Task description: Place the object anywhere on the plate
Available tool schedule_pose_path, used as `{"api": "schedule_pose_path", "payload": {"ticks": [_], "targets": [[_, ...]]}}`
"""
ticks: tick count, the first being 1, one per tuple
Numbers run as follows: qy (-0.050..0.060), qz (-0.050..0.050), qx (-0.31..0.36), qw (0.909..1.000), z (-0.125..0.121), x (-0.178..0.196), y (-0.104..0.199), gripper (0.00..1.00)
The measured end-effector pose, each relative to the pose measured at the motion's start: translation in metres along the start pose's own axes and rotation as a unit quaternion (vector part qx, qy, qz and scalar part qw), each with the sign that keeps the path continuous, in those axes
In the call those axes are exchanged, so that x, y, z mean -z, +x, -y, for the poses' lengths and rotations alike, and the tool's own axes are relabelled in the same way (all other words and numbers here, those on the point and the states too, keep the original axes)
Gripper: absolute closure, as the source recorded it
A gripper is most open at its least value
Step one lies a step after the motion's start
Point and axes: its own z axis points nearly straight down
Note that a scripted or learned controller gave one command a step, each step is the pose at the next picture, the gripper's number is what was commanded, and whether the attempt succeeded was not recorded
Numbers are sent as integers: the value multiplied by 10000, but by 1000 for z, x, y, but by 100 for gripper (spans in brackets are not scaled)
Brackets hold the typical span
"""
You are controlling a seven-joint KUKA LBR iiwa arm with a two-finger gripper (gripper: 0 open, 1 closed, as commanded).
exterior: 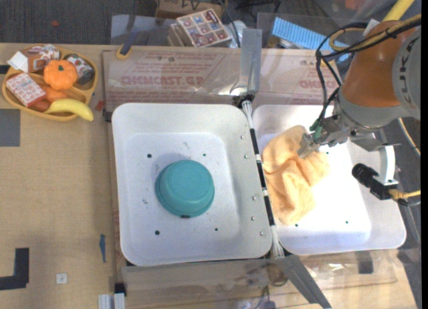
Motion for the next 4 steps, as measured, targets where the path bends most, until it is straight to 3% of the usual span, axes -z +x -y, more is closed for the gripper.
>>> {"api": "schedule_pose_path", "payload": {"ticks": [1, 2, 3, 4], "targets": [[-12, 1, 3, 10000, -1, 40, -1, 100], [-5, -9, 1986, 9801, -3, 32, 54, 100], [-12, -6, 3881, 9216, -11, 29, 110, 100], [-18, -4, 5625, 8268, -13, 24, 163, 100]]}}
